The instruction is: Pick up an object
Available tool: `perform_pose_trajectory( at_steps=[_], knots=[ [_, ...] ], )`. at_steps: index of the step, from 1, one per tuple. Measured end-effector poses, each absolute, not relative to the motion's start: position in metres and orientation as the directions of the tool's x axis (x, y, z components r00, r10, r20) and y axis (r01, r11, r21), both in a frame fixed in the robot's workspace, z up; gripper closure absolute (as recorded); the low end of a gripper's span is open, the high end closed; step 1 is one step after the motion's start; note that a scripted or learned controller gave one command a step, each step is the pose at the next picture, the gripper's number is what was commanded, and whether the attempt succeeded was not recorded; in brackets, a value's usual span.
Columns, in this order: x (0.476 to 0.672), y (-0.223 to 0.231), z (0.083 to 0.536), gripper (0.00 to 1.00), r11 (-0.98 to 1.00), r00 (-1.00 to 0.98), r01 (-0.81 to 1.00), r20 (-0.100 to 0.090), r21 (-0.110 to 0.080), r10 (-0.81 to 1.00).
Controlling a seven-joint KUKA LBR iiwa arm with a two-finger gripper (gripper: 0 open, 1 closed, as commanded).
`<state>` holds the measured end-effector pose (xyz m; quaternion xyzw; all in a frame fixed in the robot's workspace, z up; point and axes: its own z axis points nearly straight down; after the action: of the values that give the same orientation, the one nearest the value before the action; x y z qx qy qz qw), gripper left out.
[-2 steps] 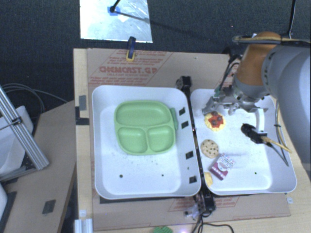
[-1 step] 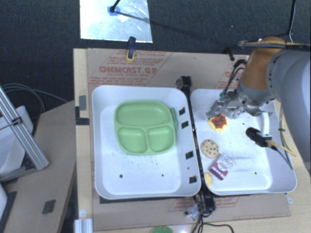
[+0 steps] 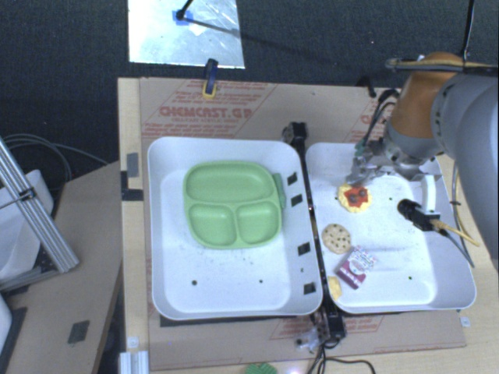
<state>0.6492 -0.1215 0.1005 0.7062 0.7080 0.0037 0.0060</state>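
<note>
Locate the yellow toy (image 3: 355, 198), marked red and black, in the upper left part of the right bin (image 3: 444, 287). The gripper (image 3: 365, 171) sits just beyond it, at or close to its far edge. You cannot tell how far the gripper is open or whether it grips anything. Nearer the camera lie a round cookie (image 3: 337, 238), a pink-and-white packet (image 3: 356, 267) and a small yellow piece (image 3: 334, 288) by the bin's left wall. The left bin (image 3: 168, 287) holds a green divided plate (image 3: 232, 203). Both bins rest on the counter (image 3: 195, 107).
</note>
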Motion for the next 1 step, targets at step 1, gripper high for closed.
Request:
perform_pose_trajectory(
  at_steps=[1],
  knots=[
    [0.6489, -0.1215, 0.0996, 0.0, 0.003, -0.003, 1.0, -0.003, 0.012, 1.0]
  ],
)
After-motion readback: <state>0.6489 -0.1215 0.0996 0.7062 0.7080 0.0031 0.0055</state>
